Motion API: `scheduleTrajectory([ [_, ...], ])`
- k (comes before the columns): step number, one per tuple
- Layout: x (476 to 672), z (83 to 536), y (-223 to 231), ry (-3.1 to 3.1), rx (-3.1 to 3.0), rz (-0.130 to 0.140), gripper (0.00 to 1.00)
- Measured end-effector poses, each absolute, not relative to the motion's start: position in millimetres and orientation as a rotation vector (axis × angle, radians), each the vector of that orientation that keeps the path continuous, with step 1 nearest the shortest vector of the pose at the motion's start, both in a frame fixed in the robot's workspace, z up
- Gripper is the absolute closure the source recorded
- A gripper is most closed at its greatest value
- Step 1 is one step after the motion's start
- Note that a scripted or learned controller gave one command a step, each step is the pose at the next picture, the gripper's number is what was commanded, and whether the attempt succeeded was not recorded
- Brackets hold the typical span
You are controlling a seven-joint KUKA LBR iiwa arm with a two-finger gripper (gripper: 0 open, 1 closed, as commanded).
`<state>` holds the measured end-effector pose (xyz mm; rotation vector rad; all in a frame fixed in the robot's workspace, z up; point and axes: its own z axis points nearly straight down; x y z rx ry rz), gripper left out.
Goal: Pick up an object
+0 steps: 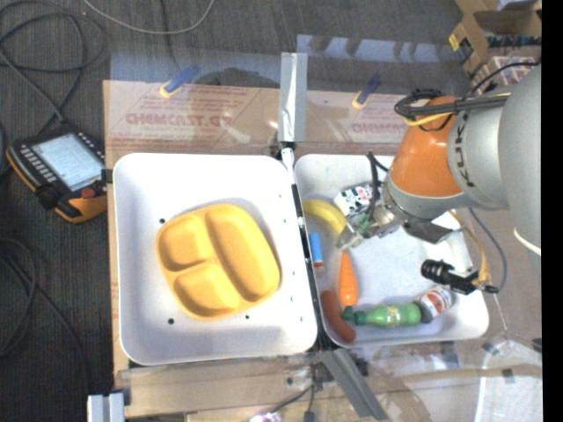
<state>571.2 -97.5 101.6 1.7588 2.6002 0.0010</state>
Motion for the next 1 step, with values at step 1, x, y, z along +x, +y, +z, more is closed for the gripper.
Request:
scheduleTrajectory([
  [1, 634.0, 194.4, -69.6, 2.507, 1.891, -0.005, 1.00],
])
